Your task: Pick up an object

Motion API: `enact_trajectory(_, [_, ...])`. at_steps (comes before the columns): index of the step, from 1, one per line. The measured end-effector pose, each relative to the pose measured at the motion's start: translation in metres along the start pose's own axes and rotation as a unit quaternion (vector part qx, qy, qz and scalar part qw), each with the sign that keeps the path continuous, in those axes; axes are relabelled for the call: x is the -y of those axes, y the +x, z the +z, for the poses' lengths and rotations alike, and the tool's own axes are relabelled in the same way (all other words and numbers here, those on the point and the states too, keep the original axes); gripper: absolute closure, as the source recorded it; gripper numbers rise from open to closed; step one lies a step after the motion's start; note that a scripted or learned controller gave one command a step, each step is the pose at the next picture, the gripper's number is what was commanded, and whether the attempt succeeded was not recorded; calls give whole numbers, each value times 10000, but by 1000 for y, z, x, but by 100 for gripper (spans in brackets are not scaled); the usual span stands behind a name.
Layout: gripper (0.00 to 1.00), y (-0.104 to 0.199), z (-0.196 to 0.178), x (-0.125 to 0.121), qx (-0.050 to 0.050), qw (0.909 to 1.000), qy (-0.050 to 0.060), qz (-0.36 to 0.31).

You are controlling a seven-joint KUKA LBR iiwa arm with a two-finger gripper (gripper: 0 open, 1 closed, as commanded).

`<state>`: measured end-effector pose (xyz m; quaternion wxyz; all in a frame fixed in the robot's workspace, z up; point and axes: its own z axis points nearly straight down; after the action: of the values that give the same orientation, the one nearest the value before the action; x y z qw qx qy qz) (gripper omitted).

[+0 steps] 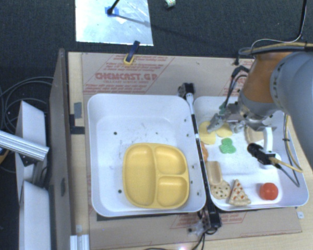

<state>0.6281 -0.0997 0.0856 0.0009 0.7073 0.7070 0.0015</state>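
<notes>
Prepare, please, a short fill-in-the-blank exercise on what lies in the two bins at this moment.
1. The yellow divided plate lies in the ____ bin.
2. The tomato near the right bin's front corner is ____ in colour.
3. The yellow plate is divided into ____ compartments.
4. The gripper is over the ____ bin.

Missing words: left; red; three; right

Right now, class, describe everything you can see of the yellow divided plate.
The yellow divided plate looks like smooth plastic, squarish with rounded corners and three compartments: one long, two smaller. It lies flat, slightly turned, on the floor of the left white bin, toward its near right corner. Nothing sits in it, and the gripper is over the other bin.
</notes>
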Motion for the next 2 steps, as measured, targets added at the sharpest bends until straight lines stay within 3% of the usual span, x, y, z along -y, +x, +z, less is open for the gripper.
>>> enact_trajectory(1, [0, -39, -1, -41, -19, 10000, 48, -10])
enact_trajectory(2, [0, -34, 1, 50, -4, 10000, 47, 5])
